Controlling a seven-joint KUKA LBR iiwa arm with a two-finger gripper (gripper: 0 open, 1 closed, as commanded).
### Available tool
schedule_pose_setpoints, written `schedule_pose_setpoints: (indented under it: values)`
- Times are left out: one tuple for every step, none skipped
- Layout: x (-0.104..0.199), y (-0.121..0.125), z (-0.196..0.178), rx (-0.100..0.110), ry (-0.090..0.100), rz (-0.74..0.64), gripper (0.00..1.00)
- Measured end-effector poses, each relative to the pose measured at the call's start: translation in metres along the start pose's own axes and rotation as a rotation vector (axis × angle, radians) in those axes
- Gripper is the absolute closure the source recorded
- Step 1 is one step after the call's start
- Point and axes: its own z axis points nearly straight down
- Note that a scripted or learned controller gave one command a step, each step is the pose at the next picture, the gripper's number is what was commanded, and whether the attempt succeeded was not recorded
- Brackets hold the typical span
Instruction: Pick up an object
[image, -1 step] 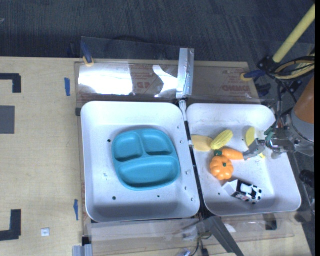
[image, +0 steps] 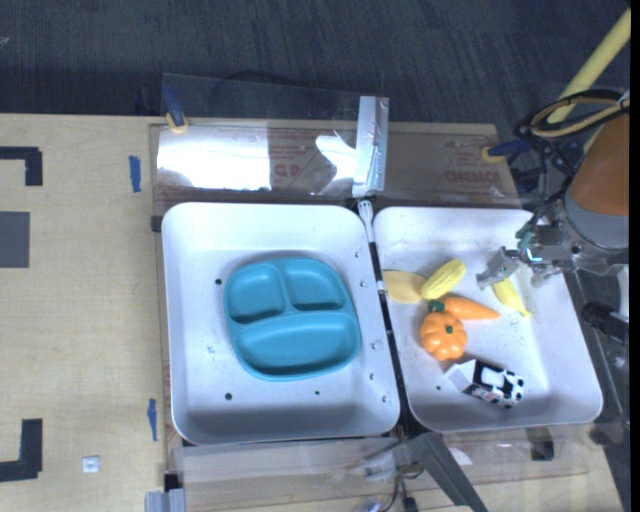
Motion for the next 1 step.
schedule_pose_setpoints:
  values:
    - [-0.0004,0.0009,-0.0022,-0.004,-0.001,0.0,0.0]
